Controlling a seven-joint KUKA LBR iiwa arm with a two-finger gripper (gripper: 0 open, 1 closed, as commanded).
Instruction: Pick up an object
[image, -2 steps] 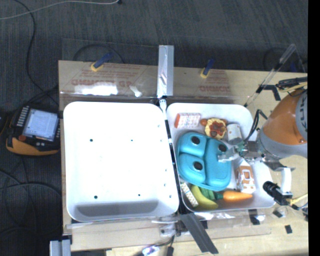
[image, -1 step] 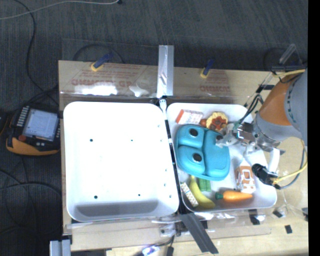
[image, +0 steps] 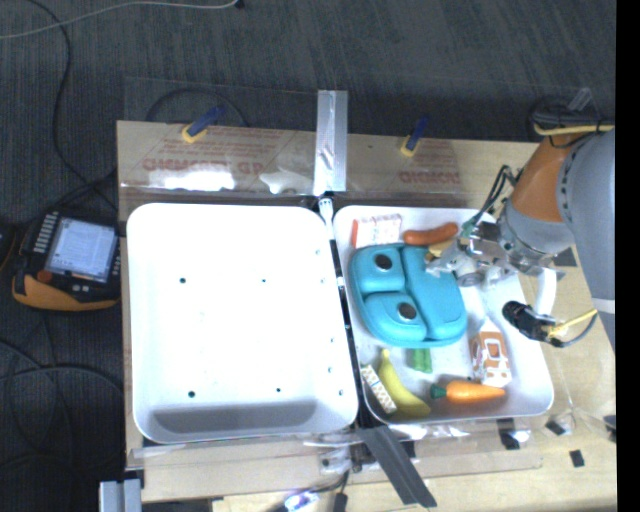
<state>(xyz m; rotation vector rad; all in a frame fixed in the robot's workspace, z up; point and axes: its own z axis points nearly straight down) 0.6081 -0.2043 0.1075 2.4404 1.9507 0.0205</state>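
- 2 white bins side by side: left bin (image: 160, 330), right bin (image: 535, 400).
- Right bin holds 1 big blue toy (image: 405, 292), 1 hot dog (image: 430, 236), 1 banana (image: 398, 385), 1 carrot (image: 470, 393), 1 small orange-and-white box (image: 490, 358), 1 green bit (image: 420, 357).
- 1 gripper (image: 462, 252) is low over the right bin's back right, just beside the hot dog & the blue toy.
- Fingers: can't tell if apart or together.
- 1 handheld screen (image: 75, 252) lies on the floor, left of the bench.
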